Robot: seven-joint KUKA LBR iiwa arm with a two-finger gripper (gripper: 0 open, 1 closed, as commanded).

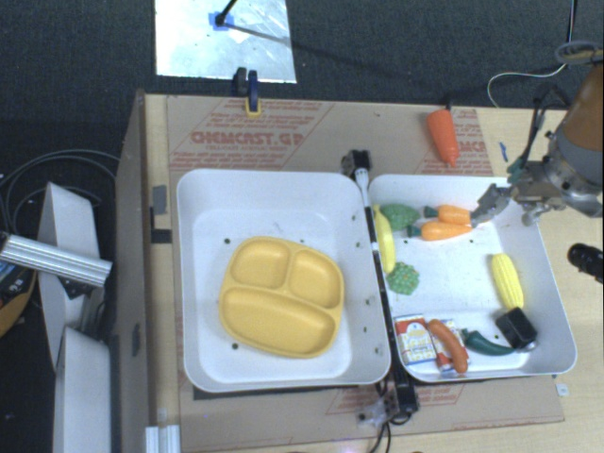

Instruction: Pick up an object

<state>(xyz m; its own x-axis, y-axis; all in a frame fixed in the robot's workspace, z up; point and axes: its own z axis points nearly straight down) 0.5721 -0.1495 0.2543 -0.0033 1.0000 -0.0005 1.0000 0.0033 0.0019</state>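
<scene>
Camera view | we saw the gripper (497,199) over the right bin's (557,328) far edge, near a carrot (445,229) | we couldn't tell its opening.

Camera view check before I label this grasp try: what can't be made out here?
- Gripper: small and blurred over the right bin; contact with the carrot cannot be told.
- Arm: cut off by the right edge.
- Black block: too small to identify.
- Printed packet: print unreadable, partly under the sausage.
</scene>
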